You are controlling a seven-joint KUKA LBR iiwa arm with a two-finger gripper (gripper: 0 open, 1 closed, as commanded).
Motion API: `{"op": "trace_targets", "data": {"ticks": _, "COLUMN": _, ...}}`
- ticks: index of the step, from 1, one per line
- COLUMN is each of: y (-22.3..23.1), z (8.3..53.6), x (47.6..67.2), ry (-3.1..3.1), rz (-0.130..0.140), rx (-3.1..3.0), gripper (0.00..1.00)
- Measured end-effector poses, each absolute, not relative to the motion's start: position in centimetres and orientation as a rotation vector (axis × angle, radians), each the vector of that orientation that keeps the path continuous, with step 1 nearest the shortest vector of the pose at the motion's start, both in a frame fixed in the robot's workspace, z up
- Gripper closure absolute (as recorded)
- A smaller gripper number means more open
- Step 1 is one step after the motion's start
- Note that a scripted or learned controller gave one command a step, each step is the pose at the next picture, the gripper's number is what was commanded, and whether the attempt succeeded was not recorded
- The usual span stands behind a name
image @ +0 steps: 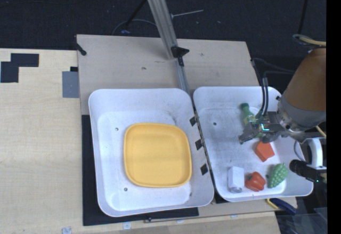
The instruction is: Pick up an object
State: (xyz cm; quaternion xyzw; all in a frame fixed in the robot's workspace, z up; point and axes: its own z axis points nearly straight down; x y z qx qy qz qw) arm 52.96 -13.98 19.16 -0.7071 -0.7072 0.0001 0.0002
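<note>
My gripper (249, 135) is down inside the right bin (224, 105), in its right half. A small green bottle-shaped thing (245, 112) lies just beyond it, close to the tip. An orange block (264, 151) lies just below and to the right of the gripper. Along the bin's front edge lie a white piece (235, 178), a red pepper (256, 180) and a green bumpy fruit (277, 174). I see nothing clearly held in the gripper.
The left bin (106, 115) holds a square yellow plate (157, 154). An aluminium rail (162, 14) slants in from the back, ending between the two bins. The arm's grey and orange body (309, 89) hangs over the right bin's right rim.
</note>
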Motion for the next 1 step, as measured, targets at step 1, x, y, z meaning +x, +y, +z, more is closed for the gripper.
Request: {"op": "trace_targets", "data": {"ticks": 1, "y": -13.98, "z": 19.15, "x": 52.96, "ry": -2.221, "rz": 0.001, "rx": -2.221, "gripper": 0.0}}
